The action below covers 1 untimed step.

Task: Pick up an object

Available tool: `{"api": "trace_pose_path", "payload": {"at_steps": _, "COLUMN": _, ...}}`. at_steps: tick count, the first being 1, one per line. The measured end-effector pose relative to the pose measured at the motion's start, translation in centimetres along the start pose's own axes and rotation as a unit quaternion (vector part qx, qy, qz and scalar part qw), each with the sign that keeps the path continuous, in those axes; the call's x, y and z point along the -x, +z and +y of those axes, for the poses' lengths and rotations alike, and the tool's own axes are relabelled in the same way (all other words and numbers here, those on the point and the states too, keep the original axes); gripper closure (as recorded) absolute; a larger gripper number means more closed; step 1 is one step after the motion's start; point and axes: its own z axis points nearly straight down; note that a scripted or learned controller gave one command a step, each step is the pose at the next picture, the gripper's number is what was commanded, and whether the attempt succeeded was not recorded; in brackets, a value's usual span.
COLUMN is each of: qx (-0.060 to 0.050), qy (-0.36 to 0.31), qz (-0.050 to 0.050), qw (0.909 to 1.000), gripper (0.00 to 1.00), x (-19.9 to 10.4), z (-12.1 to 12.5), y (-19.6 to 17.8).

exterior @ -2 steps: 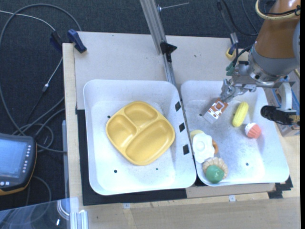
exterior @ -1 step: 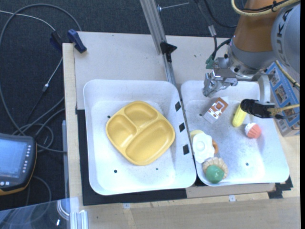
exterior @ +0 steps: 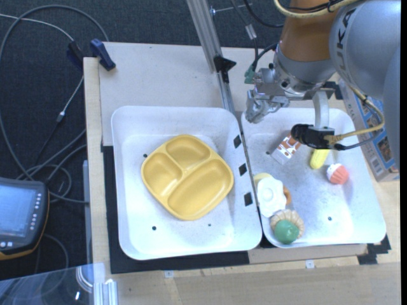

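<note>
arm (exterior: 337,37): grey, with an orange band
gripper (exterior: 259,112): silvery metal
bins (exterior: 127,234): both white, right one faintly speckled
divided tray (exterior: 187,176): plain yellow
small box (exterior: 287,149) beside the fingers: white with orange-red print
yellow piece (exterior: 318,158): plain yellow
round toy (exterior: 337,174): orange-pink and white
fried egg (exterior: 270,192): white, yellow yolk
green ball (exterior: 285,232): green on tan

Grey arm (exterior: 375,37), orange band (exterior: 318,11), black cables, metallic wrist.

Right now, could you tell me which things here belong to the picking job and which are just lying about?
Job: claw; fried egg toy; green ball; yellow piece; small carton; pink-white piece.

Lying about: yellow divided plate; blue clamp; cables.
</note>
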Motion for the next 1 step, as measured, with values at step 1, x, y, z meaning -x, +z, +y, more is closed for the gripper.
{"api": "trace_pose_path", "payload": {"at_steps": 1, "qx": 0.000, "qy": 0.000, "qz": 0.000, "qw": 1.0000, "gripper": 1.00, "x": -5.93, "z": 1.77, "y": 1.23}}
